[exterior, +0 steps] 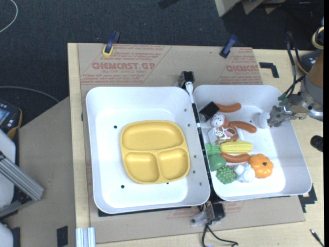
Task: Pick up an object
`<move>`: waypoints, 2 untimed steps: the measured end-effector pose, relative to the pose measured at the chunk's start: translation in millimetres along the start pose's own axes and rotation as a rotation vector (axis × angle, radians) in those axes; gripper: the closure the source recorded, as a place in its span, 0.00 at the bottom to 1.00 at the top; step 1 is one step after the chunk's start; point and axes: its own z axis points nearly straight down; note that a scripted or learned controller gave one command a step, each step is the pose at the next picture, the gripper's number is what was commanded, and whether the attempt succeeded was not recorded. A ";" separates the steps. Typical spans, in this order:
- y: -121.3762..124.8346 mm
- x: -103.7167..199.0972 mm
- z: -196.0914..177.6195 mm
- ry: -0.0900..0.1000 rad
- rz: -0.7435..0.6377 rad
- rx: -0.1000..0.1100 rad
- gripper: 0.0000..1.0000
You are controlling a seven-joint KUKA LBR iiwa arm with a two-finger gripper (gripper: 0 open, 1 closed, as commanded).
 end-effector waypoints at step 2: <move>-3.0 46.9 -52.6 0.005 -0.004 0.006 1.00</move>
